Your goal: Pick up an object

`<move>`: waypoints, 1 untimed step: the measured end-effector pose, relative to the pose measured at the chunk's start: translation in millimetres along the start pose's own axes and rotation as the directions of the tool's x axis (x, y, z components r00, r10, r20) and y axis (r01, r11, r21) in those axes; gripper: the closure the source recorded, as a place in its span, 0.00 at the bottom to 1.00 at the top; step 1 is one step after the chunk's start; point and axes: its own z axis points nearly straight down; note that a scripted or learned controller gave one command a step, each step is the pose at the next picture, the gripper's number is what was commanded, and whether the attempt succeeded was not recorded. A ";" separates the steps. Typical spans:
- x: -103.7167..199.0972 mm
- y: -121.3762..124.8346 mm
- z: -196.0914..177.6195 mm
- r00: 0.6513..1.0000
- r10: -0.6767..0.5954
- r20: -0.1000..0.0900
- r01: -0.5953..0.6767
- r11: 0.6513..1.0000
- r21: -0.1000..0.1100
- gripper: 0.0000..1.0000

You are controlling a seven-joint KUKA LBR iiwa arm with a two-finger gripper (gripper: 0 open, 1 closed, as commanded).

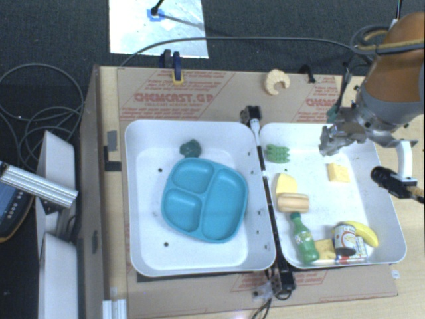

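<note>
"CHEMCAST GP" print on bench sheet [174, 98]

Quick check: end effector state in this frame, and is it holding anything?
End effector: open or closed cannot be told; it hangs over the right bin, with no object visibly in it.

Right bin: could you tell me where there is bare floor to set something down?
In the right bin, bare floor lies between the cheese slice and the banana. The near edge is crowded: green bottle, can, banana.
</note>
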 end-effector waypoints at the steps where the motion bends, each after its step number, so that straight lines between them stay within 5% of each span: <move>1: 9.6 30.8 53.9 1.000 -0.002 -0.001 0.002 1.000 0.003 1.00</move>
